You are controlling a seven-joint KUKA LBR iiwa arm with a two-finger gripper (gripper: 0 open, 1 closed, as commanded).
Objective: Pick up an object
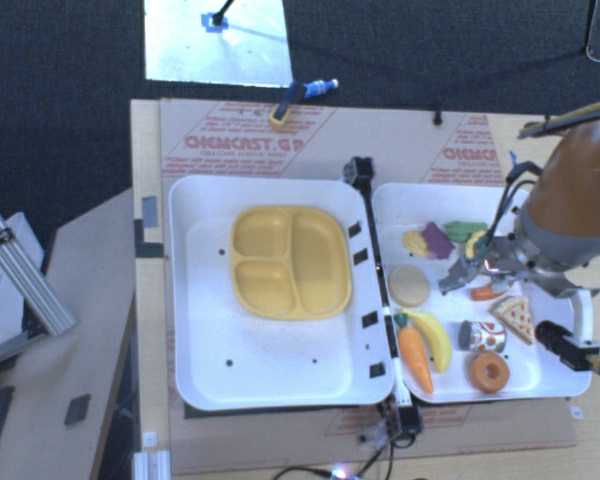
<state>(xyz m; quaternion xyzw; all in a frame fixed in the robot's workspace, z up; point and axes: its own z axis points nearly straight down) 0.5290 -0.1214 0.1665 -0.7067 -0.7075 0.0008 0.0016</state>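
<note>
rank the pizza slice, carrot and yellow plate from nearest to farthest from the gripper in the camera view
From the gripper:
1. pizza slice, just below-right, right bin.
2. carrot, lower left of the right bin.
3. yellow plate, across in the left bin.

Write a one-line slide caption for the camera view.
KUKA arm's gripper hovers over toy food in the right bin, near the carrot and banana; yellow divided plate fills the left bin.

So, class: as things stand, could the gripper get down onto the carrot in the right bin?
Probably yes. The carrot lies uncovered at the right bin's left edge, with the banana close beside it. The gripper hangs above the middle of that bin, and nothing stands between them.
</note>
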